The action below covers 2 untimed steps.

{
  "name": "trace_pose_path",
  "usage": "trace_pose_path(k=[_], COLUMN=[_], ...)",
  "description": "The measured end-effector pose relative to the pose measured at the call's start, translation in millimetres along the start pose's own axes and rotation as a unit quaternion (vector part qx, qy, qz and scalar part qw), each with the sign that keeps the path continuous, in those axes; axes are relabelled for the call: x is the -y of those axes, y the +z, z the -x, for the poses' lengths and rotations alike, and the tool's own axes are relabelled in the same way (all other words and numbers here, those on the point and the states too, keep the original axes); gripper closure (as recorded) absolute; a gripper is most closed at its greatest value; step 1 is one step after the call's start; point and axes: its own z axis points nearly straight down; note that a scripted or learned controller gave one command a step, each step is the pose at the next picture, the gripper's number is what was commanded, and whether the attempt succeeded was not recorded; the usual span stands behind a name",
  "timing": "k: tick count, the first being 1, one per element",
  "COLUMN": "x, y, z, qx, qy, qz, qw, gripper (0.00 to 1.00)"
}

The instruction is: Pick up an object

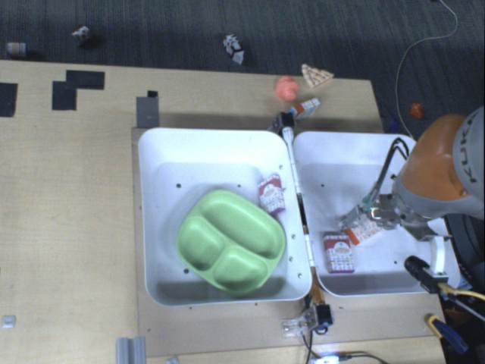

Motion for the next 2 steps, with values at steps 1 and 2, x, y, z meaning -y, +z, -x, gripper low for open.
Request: trace_pose_path(k=[1,2], x=[-4.3,-52.1], y=[-13.5,-95.0], z=[-0.4,-86.6], qx=[0.001,-0.004], qy=[-0.001,-0.002], qz=[0.006,-0.007], qw=[1.0,1.0], gripper=[1.0,1.0])
